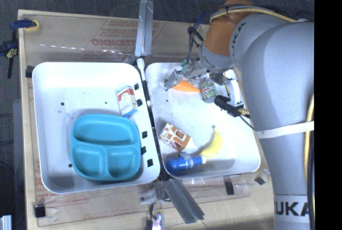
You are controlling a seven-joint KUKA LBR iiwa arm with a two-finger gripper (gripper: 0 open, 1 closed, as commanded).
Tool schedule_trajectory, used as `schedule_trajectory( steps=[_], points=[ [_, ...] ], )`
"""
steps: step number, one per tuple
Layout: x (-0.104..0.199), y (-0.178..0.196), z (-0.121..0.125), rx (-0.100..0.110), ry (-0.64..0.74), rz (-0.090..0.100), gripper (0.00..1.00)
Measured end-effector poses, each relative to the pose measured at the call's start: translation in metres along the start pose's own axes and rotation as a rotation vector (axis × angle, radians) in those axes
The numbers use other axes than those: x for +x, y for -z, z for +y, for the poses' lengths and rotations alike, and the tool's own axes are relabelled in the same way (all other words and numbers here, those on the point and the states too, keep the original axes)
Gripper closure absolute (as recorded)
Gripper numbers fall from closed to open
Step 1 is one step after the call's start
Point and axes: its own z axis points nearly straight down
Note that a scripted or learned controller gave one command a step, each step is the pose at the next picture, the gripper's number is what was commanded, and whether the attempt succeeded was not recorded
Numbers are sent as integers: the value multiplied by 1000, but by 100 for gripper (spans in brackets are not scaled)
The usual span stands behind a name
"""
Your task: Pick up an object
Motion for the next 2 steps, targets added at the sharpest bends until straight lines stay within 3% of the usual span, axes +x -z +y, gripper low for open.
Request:
schedule_trajectory(
  steps=[1, 2],
  points=[
    [5, -2, -4, 22, 6, 11, 100],
    [73, 111, -6, 24, -44, 13, 100]
  ],
)
